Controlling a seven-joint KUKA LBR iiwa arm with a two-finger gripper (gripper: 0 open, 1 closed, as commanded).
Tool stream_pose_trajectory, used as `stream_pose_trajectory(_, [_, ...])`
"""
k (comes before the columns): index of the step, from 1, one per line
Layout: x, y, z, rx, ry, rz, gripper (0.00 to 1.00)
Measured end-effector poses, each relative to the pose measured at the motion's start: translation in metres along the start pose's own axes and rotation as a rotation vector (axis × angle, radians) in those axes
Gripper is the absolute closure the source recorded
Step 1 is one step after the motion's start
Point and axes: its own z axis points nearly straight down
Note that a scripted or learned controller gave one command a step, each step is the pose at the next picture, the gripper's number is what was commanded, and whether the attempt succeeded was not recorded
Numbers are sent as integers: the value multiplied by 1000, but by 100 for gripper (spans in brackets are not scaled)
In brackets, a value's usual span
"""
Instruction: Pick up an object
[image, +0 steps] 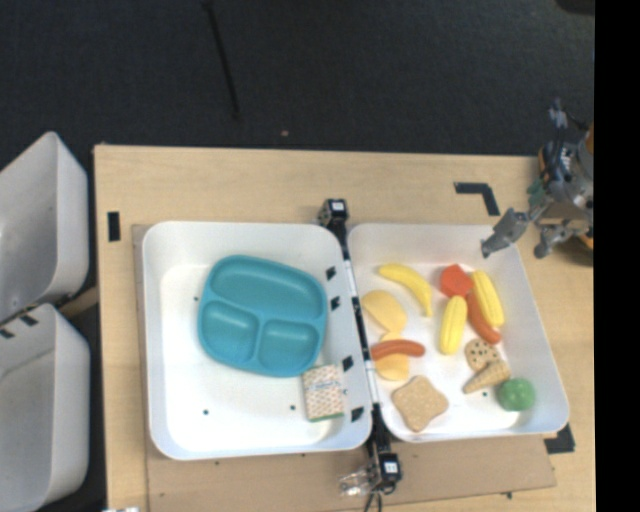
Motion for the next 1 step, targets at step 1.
stream_pose_trajectory(1, [1, 2, -6, -11, -2, -2, 0])
